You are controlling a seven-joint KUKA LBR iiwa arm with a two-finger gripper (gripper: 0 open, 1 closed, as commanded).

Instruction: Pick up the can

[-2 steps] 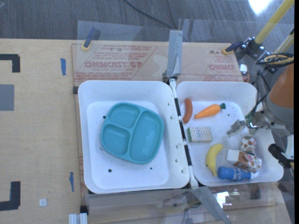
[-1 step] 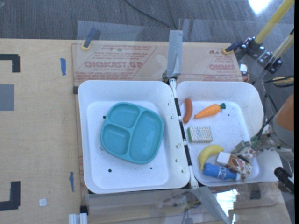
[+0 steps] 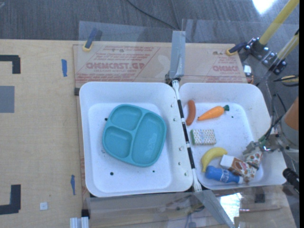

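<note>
At right bin's (image 3: 247,109) right edge, pincer (image 3: 259,147) low, above can (image 3: 252,160).

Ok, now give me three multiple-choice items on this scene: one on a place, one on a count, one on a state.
1. The teal divided plate lies:
A. in the bin on the view's right
B. in the bin on the view's left
C. on the wooden bench

2. The plate's compartments number:
A. two
B. three
C. five

3. The toy carrot:
A. stands upright
B. leans on the plate
C. lies flat on the bin floor

Key:
1 B, as the plate sits inside the left-hand bin.
2 B, as ridges split the plate into one large and two smaller sections.
3 C, as the carrot rests lengthwise in the right-hand bin, green top towards the view's right.
</note>
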